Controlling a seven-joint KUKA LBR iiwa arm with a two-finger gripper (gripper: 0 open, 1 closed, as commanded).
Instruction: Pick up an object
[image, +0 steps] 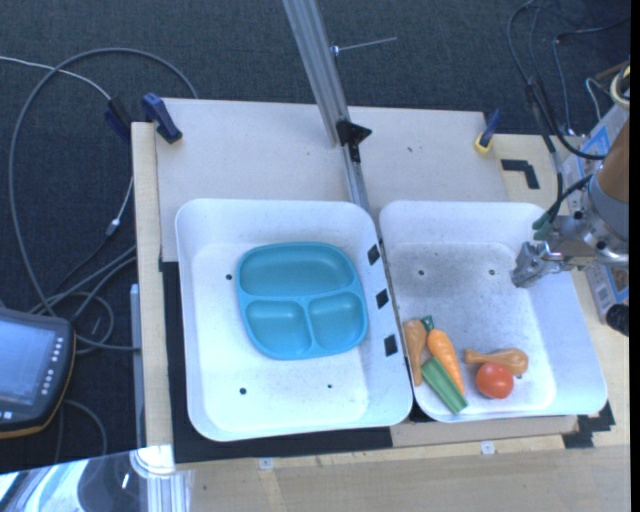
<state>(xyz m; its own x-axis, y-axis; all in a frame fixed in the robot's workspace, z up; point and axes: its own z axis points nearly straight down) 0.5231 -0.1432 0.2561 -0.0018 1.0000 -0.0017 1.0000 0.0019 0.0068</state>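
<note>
- The metal jaws (527, 266) hang over the right white bin (560, 225), near its right wall; their opening cannot be told.
- Orange plastic carrot (446, 357) lies at the bin's front, long axis diagonal, green top pointing rear-left.

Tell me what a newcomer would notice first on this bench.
The blue divided plate stands out most, lying alone in the middle of the left bin. Next comes the cluster of toy food at the right bin's near edge: carrots, a green vegetable and a red tomato. The gripper hovers over that bin's right side.
</note>
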